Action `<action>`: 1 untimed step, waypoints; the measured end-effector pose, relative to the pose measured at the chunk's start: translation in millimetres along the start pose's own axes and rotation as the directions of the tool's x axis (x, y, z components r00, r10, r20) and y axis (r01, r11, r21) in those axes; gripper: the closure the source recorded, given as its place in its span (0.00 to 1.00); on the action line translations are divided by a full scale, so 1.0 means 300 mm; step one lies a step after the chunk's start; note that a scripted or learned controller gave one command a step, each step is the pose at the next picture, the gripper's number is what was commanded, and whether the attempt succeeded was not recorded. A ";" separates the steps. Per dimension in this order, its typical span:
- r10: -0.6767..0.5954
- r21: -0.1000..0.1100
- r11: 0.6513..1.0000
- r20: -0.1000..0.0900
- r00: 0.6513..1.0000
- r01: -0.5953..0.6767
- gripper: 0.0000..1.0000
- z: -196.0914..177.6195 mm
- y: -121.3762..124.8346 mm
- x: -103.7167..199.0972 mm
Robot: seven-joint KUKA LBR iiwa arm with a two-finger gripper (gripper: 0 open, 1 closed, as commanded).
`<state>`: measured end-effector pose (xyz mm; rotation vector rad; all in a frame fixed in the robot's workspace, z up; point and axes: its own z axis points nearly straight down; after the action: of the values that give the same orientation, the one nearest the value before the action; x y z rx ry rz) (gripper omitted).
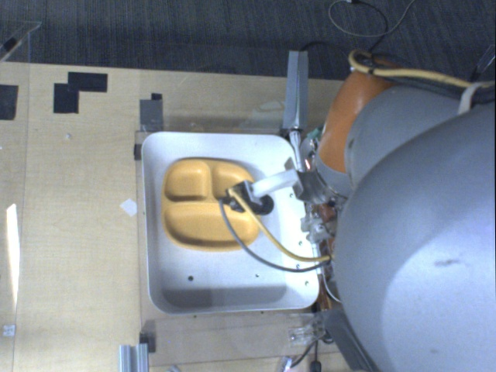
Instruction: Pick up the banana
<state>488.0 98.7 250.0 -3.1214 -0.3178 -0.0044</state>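
While the grey arm (418, 231) is hanging over the white bin (167, 285), a yellow tray (194, 211) is lying just left of the hand (310, 194). Can't tell where the banana's lying or pointing, or if the hand's open or closed.

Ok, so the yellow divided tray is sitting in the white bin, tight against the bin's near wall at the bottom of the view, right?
Not quite. The yellow divided tray does sit in the white bin, but toward its far left part, with bare bin floor between the tray and the near wall. The camera view shows this.
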 end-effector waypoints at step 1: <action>-0.001 -0.003 1.000 0.002 1.000 0.001 1.00 0.054 0.016 0.112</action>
<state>521.9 101.0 233.9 -3.1244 -0.3193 -0.0023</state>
